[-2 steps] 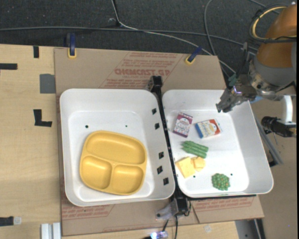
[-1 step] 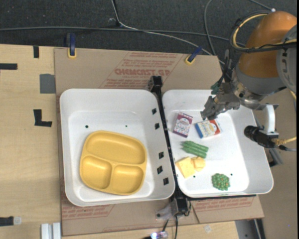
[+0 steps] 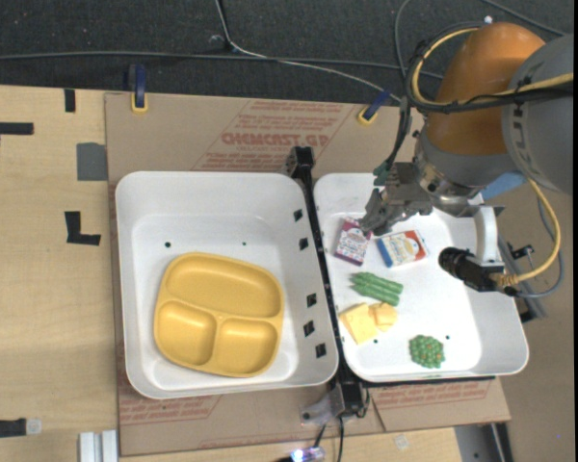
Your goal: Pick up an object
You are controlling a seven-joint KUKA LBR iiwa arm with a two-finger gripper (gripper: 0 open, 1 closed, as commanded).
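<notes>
My gripper (image 3: 378,221) hangs low over the back of the right bin (image 3: 482,354), just right of a purple-and-white packet (image 3: 351,243) and above-left of a small red, white and blue box (image 3: 402,248). Nothing shows between its fingers. In front of these lie a green bean pod (image 3: 377,286), a yellow cheese wedge (image 3: 367,320) and a green broccoli floret (image 3: 426,351). The grey arm with its orange band (image 3: 482,75) hides the bin's far right corner.
The left bin (image 3: 135,200) holds a yellow three-compartment tray (image 3: 218,313). A black divider clip strip (image 3: 313,248) runs between the bins. Cables loop from the arm over the right bin's right side, with a black fitting (image 3: 467,266).
</notes>
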